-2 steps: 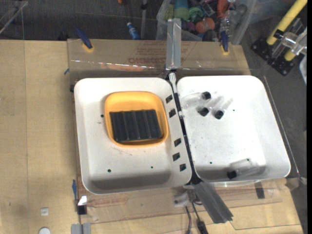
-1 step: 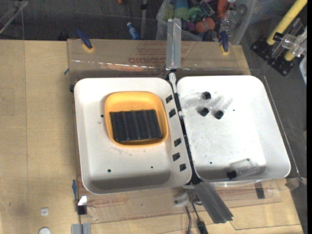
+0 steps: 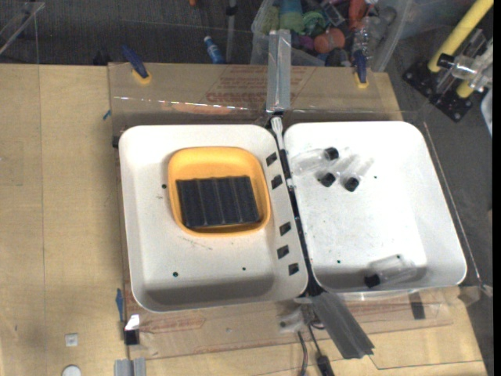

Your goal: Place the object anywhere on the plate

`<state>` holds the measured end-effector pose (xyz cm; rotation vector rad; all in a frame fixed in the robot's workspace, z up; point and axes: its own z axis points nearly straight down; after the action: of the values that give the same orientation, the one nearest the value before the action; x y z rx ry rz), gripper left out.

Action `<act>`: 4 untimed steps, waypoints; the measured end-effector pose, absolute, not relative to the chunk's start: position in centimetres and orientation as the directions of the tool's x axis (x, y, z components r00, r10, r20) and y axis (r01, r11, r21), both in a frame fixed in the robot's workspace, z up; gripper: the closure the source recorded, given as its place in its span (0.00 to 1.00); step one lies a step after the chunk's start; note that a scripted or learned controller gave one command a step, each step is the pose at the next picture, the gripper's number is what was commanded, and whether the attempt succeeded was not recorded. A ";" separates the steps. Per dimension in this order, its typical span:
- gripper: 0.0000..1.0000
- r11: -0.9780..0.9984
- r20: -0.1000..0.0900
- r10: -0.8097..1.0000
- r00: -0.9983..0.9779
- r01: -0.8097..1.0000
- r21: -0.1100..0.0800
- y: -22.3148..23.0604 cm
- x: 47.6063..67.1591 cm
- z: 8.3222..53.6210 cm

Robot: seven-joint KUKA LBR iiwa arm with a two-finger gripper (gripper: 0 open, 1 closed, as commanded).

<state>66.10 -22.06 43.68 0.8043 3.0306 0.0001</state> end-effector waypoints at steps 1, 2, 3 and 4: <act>1.00 0.887 -0.003 0.463 -0.887 0.463 0.001 -22.0 66.1 42.0; 1.00 0.924 -0.003 0.382 -0.924 0.382 0.001 -22.1 65.6 40.8; 1.00 0.981 -0.010 0.197 -0.980 0.197 0.001 -22.1 66.0 43.7; 1.00 0.996 -0.010 0.093 -0.996 0.093 0.000 -22.0 66.4 43.7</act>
<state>66.35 -22.01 43.70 0.1456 3.1284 -0.0013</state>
